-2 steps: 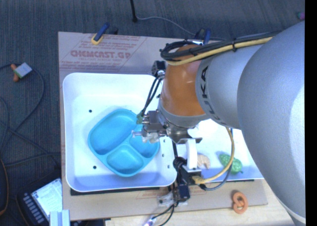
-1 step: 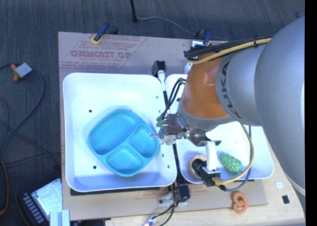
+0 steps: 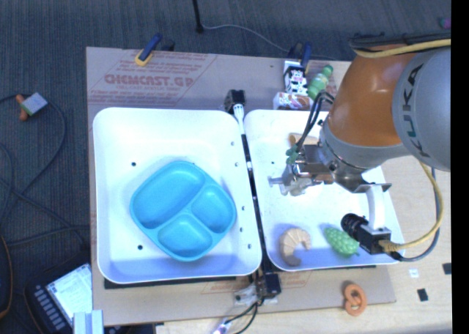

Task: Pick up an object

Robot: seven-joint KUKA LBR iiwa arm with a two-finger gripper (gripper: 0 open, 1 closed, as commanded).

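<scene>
Over on the far left of the jaws we have the left bin, and in it a blue divided tray lying flat — well apart from the action. Moving right, we cross the rim into the right bin, where the gripper hangs low over the white floor. Whether the jaws are open or closed we cannot tell. Below the jaws, near the bin's front edge, lies a tan croissant-shaped toy — and to its right, a green knobbly toy, below and right of the jaws. Nothing shows between them.
</scene>
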